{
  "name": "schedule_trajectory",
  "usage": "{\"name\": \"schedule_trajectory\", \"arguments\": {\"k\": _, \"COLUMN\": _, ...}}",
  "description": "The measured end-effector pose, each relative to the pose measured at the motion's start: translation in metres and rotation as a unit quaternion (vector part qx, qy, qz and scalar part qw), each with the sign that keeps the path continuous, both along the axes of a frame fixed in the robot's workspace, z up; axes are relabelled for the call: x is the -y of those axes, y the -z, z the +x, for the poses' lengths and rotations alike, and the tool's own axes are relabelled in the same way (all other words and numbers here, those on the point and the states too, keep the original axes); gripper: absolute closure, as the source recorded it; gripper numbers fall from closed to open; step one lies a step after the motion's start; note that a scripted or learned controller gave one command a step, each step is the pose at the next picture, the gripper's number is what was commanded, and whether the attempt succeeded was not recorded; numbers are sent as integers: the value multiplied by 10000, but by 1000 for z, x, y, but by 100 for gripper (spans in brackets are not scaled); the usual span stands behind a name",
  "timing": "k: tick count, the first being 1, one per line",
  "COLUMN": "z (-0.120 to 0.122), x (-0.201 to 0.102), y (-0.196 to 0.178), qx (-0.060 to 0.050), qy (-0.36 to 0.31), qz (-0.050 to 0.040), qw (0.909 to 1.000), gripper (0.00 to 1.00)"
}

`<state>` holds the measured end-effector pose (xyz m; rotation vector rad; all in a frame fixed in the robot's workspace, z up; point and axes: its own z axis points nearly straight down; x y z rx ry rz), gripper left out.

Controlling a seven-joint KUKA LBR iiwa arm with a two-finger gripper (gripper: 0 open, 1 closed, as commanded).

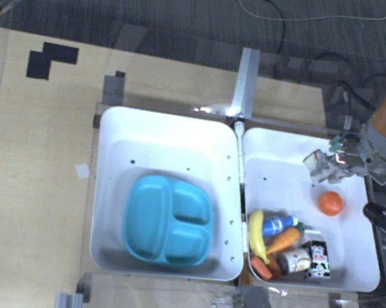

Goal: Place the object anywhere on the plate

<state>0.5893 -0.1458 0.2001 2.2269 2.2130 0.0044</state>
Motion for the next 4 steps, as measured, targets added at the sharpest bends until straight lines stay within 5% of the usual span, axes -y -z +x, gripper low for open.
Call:
{"name": "schedule_trajectory", "arguments": {"k": 1, "z": -64, "x": -62, "y": -24, "qx": -10, "qy": -694, "qz": -3, "qw": 9976, "gripper": 100}}
{"name": "schedule_trajectory", "arguments": {"k": 2, "z": -80, "x": -131, "y": -50, "qx": 0, "qy": -1177, "qz": -8, "qw": 9931, "gripper": 100}}
{"name": "schedule_trajectory", "arguments": {"k": 3, "z": -83, "x": -203, "y": 18, "qx": -18, "qy": -1530, "qz": -4, "qw": 9882, "gripper": 100}}
{"name": "schedule_trajectory", "arguments": {"k": 4, "z": -83, "x": -202, "y": 18, "qx": -16, "qy": -1526, "qz": -4, "qw": 9883, "gripper": 0}}
